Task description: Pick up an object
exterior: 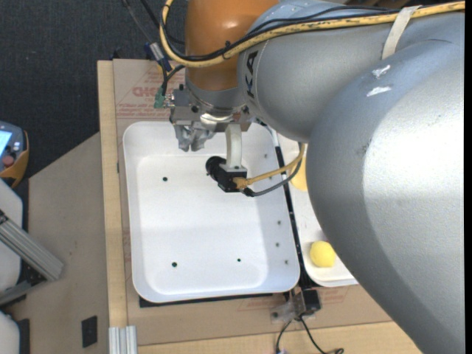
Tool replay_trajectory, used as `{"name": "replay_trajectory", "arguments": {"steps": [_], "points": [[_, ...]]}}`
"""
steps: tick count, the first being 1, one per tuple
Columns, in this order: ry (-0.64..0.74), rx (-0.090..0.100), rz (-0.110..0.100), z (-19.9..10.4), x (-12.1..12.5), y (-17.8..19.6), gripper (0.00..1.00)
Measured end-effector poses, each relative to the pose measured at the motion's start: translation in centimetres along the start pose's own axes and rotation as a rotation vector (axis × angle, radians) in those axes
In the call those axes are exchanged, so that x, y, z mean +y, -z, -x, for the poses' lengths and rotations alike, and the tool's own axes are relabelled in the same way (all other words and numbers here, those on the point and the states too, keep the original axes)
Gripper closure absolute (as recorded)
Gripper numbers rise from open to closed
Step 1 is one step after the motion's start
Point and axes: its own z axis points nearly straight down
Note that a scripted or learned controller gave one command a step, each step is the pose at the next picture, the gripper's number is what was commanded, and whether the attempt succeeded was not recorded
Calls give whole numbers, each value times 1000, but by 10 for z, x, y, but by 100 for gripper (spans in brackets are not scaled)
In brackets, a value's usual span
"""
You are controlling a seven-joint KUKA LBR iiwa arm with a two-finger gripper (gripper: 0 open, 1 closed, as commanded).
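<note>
Yellow ball (322, 254), the one pickable object showing, is lying in the right bin (324, 277), near its front edge, just beside the divider between the bins and partly tucked under the big grey arm link. The gripper (193, 137) is hanging over the far end of the left bin (206, 271), well apart from the ball, nothing between its parts; whether the claw is spread or pressed together cannot be told from this angle. A black fitting with a yellow cable (228, 175) is dangling below the wrist over the white floor. Judgement: to do the pick well, the arm is needing to cross to the right bin, centre over the ball, and descend straight, since a round thing will likely roll from an off-centre squeeze. Bins are sitting on a cardboard sheet (118, 198) over the bench; dark carpet (59, 43) is lying beyond.
</note>
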Motion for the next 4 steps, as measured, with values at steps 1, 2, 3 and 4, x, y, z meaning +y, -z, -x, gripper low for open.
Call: {"name": "replay_trajectory", "arguments": {"steps": [1,2,3,4], "points": [[3,9,25,-6,-27,210,100],[3,2,3,-6,-97,214,100],[3,3,7,-6,-145,241,100],[1,3,12,-6,-143,271,100]]}}
